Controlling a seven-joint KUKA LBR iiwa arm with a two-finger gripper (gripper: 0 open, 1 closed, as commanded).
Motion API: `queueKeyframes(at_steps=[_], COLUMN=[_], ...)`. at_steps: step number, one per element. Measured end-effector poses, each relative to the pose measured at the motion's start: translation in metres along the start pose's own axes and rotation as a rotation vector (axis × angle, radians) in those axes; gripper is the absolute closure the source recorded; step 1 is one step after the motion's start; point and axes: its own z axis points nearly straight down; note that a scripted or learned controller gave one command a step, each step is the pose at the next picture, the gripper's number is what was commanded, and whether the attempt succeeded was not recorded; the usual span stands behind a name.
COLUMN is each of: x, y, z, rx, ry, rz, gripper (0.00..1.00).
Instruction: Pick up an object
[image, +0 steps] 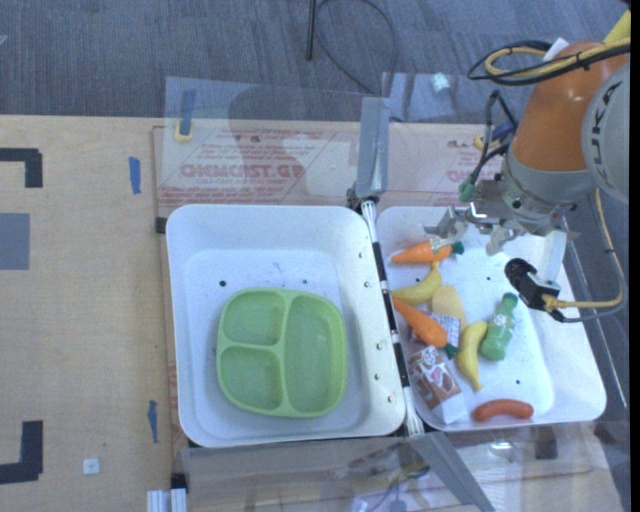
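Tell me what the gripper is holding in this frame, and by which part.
Nothing that I can see. The gripper hangs over the far end of the right bin, just right of a carrot, with nothing visible between its fingers.

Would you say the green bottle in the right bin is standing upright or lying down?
Lying down. The green bottle rests on its side on the right bin floor, cap pointing up the view, beside a banana.

I see the gripper (478, 228) over the right bin (575, 385), near its far edge, just beside a carrot (420, 254). Nothing is between its fingers. That bin also has a second carrot (424, 323), two bananas (420, 290), a green bottle (497, 331), a sausage (503, 409) and a snack packet (437, 383). The left bin (200, 240) holds a green divided plate (283, 352).
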Motion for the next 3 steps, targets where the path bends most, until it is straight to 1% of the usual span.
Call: queueKeyframes(at_steps=[1,2,3], x=[-0.012,-0.014,-0.013], y=[0.015,0.016,0.016], z=[0.108,0.097,0.097], rx=[-0.002,-0.006,-0.006], ry=[0.0,-0.001,-0.001], rz=[-0.209,-0.205,-0.205], gripper=[0.0,1.0,0.0])
